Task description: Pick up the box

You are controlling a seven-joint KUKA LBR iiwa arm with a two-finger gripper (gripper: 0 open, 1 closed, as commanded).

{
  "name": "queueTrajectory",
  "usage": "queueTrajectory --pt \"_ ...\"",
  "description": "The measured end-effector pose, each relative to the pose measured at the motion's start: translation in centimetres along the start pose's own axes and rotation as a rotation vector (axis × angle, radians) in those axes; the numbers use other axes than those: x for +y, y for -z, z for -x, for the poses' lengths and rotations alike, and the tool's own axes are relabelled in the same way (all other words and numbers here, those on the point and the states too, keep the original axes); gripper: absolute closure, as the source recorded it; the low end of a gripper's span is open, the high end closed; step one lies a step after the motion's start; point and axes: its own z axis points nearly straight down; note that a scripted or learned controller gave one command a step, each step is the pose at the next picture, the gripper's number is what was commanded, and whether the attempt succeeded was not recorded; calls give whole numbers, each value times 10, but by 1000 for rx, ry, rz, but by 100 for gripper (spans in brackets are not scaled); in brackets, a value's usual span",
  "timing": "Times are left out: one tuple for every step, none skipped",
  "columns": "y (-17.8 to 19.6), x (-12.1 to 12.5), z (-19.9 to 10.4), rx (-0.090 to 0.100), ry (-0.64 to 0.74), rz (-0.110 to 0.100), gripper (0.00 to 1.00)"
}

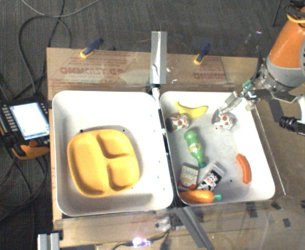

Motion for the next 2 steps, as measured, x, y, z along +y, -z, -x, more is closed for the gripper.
queueTrajectory --pt "-14 -39 -97 5 179 -1 0" --pt "-7 -39 -98 7 180 -5 100"
